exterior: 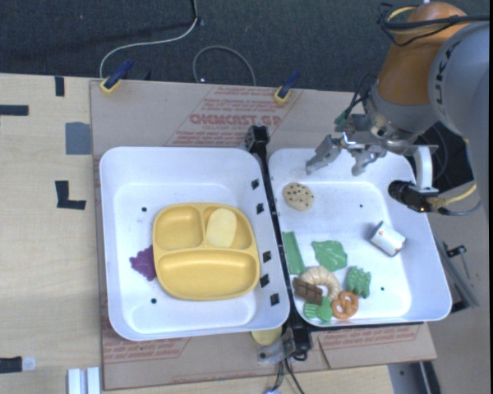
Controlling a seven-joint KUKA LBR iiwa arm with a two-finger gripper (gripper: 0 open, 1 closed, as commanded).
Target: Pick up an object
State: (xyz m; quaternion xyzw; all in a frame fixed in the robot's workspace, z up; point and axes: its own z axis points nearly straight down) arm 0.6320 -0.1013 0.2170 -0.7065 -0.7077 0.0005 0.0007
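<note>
Claw (pixel 343 159) hangs over the back edge of the right bin (pixel 431 302), fingers spread open, nothing between them. Arm comes in from the right, orange band above the wrist.

Step in hand, as I read it: approach, pre-grasp. No object picked yet.

Candidates, all in the right bin:
- cookie (pixel 297 195), nearest, just in front of the claw and slightly left, lying flat, apart from everything else
- small white cylinder (pixel 387 238) with a red end, alone by the right wall
- front cluster: green leaf (pixel 329 254), green strip (pixel 292 253), donut-like piece (pixel 315 283), pretzel (pixel 344 304), small green piece (pixel 359 281), some touching each other

Left bin (pixel 115 220) holds a yellow divided tray (pixel 204 250) with a pale yellow piece (pixel 221 227) in its back-right section, and a purple item (pixel 142 262) at its left edge.

Next move likely calls for: shift forward-left over the cookie, descend with fingers straddling it, close. It's flat and low, so fingers must get down nearly to the bin floor; risk of closing above it. Cluster is the worse target.
</note>
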